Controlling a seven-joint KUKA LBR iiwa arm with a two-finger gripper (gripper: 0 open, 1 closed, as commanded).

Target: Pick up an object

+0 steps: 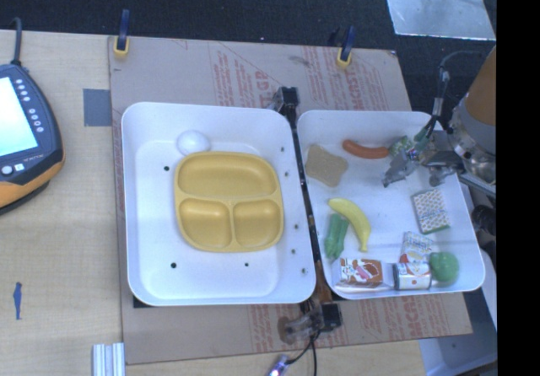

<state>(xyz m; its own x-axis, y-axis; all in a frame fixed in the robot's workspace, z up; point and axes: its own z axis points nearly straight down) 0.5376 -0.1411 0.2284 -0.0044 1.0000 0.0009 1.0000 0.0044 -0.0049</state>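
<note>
Nearest our gripper (396,172) lies the sausage (366,148), near the right bin's (380,292) far wall, beside a slice of bread (325,165); banana (353,220) and green pepper (336,236) lie nearer us. We judge this the approach step. The fingers stand apart, holding nothing; next we must descend squarely over one item.

Arm (477,104) reaches in from right; gripper (403,165) low, pointing left, fingers spread apart
</note>
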